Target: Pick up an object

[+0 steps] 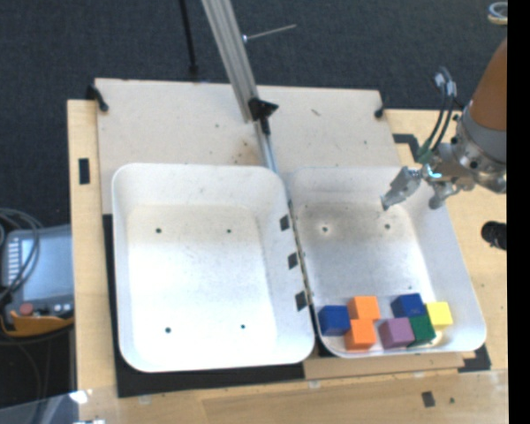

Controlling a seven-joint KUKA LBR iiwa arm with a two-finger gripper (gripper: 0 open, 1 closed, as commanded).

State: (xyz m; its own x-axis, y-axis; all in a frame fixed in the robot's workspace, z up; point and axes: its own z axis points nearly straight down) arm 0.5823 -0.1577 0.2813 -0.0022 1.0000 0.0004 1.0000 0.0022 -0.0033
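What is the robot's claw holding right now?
Nothing. The gripper hangs over the far end of the right bin with nothing between its fingers. The coloured blocks all sit at the bin's near end.

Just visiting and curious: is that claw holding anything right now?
Gripper: open and holding nothing, above the right bin's far corner.

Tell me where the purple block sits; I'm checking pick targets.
The purple block lies in the right bin, at its near edge, between the orange block and the green block.

Wooden bench (84, 237) under two white bins (203, 263)
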